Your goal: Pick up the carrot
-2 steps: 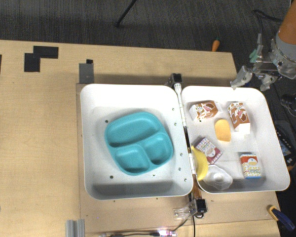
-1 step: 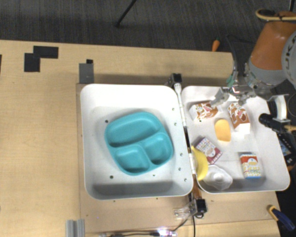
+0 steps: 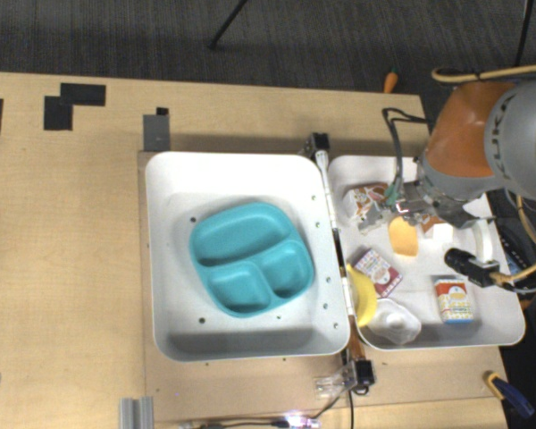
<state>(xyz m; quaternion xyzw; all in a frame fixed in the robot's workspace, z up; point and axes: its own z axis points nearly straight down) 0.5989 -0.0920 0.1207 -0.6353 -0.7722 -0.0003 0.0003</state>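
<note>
**A:** Where does the carrot lie from the pincer?

**B:** The likeliest candidate is the stubby orange-yellow plastic piece [image 3: 404, 238] in the right-hand shallow white bin [image 3: 509, 329]. It sits just beside the pincer [image 3: 410, 210], on the side nearer the camera and touching it or nearly so. I take it for the carrot by colour alone, because its shape looks blunt from this angle.

**A:** And its long axis?

**B:** It seems to run roughly from the far side of the bin to the near side, but the piece looks foreshortened, so I wouldn't lean on that.

**A:** Is the pincer holding it?

**B:** I can't tell. The grey arm with the orange band [image 3: 469, 141] hangs over that spot, so I can't see how far the pincer is open or whether anything is in it.

**A:** What's crowding it?

**B:** A crinkly printed snack packet [image 3: 364, 204] lies to the left. A small flat purple-and-white packet [image 3: 376, 271] is nearer the camera, and beyond that lies a smooth yellow banana [image 3: 364, 298]. A small printed can [image 3: 454, 299] stands well apart. The glossy teal divided plate [image 3: 250, 257] sits in the left white bin [image 3: 170, 239] on the pale wooden desk [image 3: 62, 266].
</note>
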